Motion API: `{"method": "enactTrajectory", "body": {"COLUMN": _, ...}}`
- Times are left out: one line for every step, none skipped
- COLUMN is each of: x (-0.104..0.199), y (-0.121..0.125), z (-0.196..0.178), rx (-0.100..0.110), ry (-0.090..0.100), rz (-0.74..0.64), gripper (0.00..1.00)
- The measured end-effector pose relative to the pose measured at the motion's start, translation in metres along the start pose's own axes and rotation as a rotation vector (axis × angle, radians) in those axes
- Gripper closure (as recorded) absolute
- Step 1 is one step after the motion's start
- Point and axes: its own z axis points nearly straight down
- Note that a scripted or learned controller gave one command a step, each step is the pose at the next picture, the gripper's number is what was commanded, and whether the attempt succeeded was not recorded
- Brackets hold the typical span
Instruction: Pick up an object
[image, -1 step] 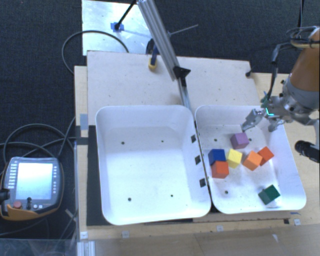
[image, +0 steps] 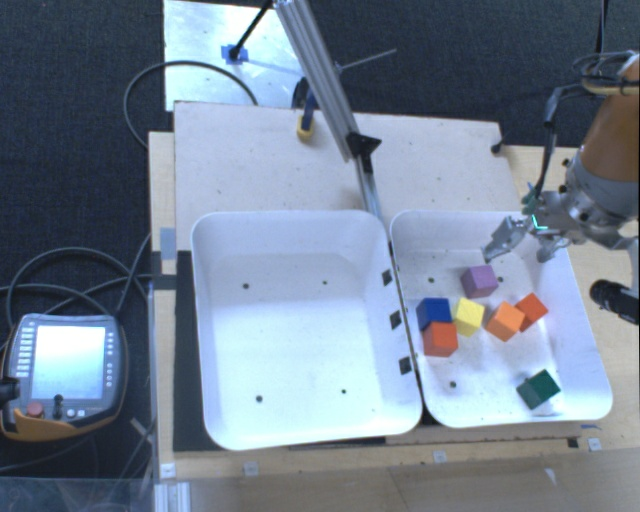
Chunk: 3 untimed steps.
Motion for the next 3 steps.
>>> {"method": "enactTrajectory", "body": {"x": -0.002, "y": -0.001, "z": 0.062, "rx": 0.005, "ry": 0.000, "rz": 0.002, "gripper": 0.00}}
{"method": "enactTrajectory", "body": {"x": -0.003, "y": 0.008, "z": 0.109, "rx": 0.003, "ry": 0.000, "rz": 0.001, "gripper": 0.00}}
{"method": "enactTrajectory", "body": {"x": -0.012, "y": 0.005, "z": 0.164, "rx": 0.004, "ry": 0.000, "rz": 0.003, "gripper": 0.00}}
